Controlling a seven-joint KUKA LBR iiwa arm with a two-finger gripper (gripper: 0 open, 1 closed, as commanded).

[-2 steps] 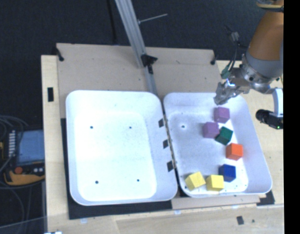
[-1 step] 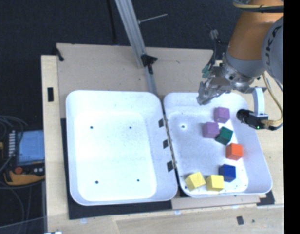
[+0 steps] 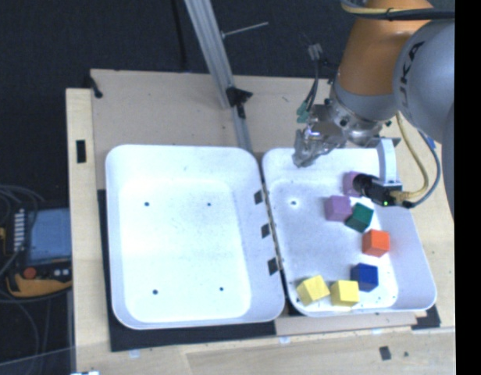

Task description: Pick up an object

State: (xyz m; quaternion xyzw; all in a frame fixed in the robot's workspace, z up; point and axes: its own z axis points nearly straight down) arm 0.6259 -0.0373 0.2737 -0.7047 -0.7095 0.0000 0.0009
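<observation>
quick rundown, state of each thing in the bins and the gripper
gripper: above the right bin's far left corner, nothing seen in it
purple block: loose in right bin
green block: tilted, touching the purple block
orange block: loose
blue block: loose
two yellow blocks: side by side at near edge
left bin: flat on bench

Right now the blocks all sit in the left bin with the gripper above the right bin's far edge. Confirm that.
Wrong bin. The camera view shows the blocks, such as the orange block and blue block, in the right bin. The gripper is indeed above its far edge.
</observation>
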